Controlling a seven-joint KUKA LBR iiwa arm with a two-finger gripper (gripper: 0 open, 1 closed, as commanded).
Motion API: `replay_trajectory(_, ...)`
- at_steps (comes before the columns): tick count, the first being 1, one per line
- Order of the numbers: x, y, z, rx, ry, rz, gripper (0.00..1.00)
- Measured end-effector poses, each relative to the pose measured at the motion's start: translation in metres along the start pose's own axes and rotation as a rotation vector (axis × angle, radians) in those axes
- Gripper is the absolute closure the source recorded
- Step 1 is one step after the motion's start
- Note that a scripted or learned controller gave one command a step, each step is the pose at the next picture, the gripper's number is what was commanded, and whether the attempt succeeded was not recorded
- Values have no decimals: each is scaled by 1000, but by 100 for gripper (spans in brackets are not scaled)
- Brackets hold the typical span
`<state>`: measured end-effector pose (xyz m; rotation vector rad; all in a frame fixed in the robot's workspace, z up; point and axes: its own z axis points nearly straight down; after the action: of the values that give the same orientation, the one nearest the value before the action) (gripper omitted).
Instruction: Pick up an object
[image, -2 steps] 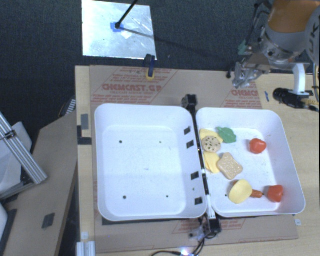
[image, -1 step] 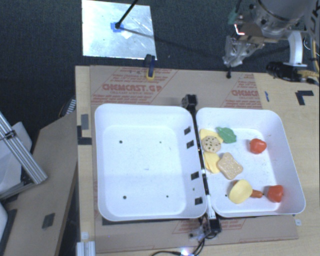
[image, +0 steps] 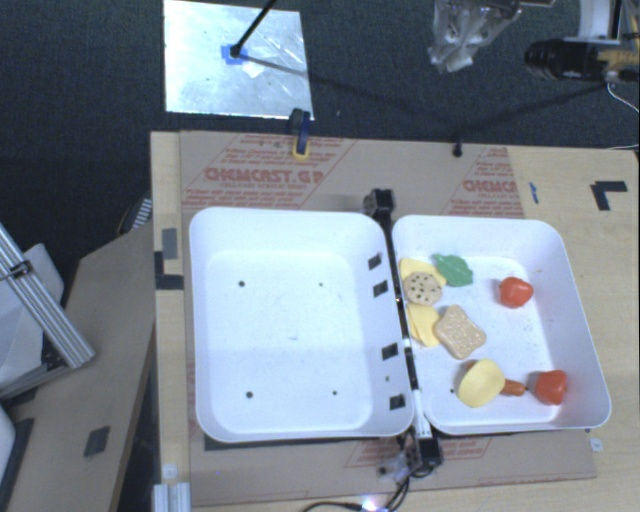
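Observation:
The right bin (image: 570, 300) holds several toy foods. A chocolate-chip cookie (image: 423, 288) lies on a yellow piece near the divider, with a green leafy item (image: 453, 269) just behind it. A tan cracker (image: 459, 331) rests beside a yellow slice (image: 424, 325). A red tomato (image: 516, 291) sits toward the right wall. Near the front lie a yellow lemon-like piece (image: 481, 383), a small orange piece (image: 513, 387) and a red item (image: 551, 386). My gripper (image: 460, 38) hangs blurred high above the far edge of the bench, well away from the bins.
The left bin (image: 215, 300) adjoins the right one along a black hinged divider (image: 395, 320). A shiny metal sheet (image: 235, 60) lies on the dark floor at the back left. A yellow-and-blue clamp (image: 299, 135) sits on the cardboard edge. An aluminium frame (image: 35, 300) stands at the left.

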<state>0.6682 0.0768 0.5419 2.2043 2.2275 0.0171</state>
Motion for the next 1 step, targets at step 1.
replay_trajectory(1, 32, -74, 6, 15, -1, 4, 100)
